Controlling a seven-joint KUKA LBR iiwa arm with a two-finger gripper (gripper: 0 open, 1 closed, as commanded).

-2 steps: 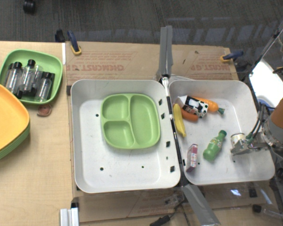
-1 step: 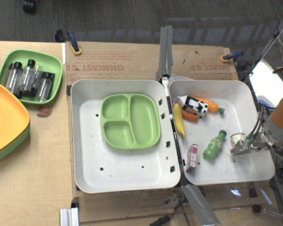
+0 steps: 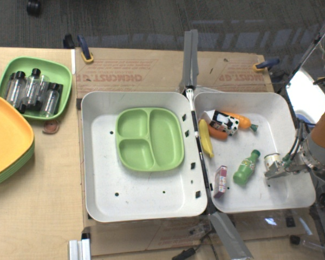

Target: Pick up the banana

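Partly blurred, the pincer (image 3: 271, 168) has an unreadable grip; banana (image 3: 206, 138) lies apart.

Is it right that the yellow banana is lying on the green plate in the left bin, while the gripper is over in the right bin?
Not quite. The camera view shows the banana in the right bin, against its left wall, not on the green plate. The gripper is in the right bin, as you said.

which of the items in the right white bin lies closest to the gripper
The green plastic bottle, lying tilted just left of the gripper. The yellow banana, pink packet and orange carrot all lie farther left or up.
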